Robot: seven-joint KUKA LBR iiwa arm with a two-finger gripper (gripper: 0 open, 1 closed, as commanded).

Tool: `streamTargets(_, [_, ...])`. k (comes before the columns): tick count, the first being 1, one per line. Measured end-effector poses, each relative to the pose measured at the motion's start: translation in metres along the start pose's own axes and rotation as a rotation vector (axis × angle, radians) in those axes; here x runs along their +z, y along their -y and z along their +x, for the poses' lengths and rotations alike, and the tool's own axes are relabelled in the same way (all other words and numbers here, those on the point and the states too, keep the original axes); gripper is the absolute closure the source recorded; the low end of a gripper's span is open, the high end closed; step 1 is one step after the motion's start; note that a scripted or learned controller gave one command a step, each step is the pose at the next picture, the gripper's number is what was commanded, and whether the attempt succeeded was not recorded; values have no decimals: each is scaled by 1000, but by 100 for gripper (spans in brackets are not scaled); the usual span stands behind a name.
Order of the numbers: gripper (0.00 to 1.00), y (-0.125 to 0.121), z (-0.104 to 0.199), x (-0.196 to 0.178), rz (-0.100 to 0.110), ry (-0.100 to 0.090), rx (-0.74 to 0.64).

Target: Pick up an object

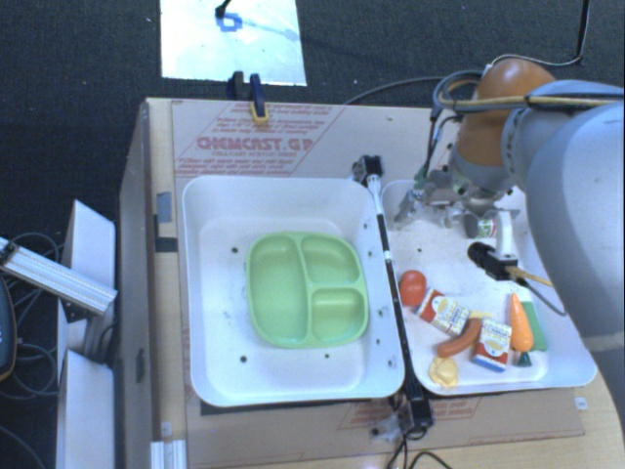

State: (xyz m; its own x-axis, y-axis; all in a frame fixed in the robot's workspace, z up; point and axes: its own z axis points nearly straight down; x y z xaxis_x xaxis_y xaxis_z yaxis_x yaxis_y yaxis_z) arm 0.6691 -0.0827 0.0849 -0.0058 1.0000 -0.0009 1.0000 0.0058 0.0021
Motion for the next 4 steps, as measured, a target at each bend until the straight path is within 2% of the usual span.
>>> streamTargets(1, [100,-1,0,-11,-3,2,-4])
streamTargets(2, [0,-1,0,-11,-3,2,-5])
streamTargets(3, [0,60,-1,1,2,-1,4])
streamTargets(4, [0,0,-3,0,-2,0,1])
